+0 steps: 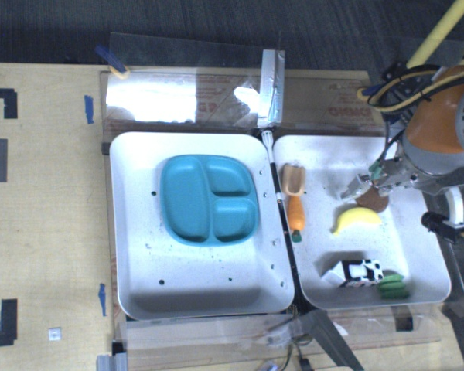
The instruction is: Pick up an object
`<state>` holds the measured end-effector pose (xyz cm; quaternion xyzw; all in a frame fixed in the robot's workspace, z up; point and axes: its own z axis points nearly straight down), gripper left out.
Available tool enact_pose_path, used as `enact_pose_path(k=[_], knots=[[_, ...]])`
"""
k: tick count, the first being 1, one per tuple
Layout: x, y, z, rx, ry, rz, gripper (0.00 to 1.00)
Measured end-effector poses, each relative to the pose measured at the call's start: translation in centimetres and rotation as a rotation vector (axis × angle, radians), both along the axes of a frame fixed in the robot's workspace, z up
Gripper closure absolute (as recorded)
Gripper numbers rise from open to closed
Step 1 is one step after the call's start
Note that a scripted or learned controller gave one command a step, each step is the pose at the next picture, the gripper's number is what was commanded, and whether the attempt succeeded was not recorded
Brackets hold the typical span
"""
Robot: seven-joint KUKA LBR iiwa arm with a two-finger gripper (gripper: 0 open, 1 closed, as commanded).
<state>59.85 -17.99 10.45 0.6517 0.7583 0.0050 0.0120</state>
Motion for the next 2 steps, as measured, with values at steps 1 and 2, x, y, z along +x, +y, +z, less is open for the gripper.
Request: enact_pose_path(k=[1, 2], knots=[[-1.9, 3.8, 6.2, 0.004, 0.018, 0.129, 0.0], [3.0, 2.8, 5.0, 0.006, 0.023, 0.115, 0.0]])
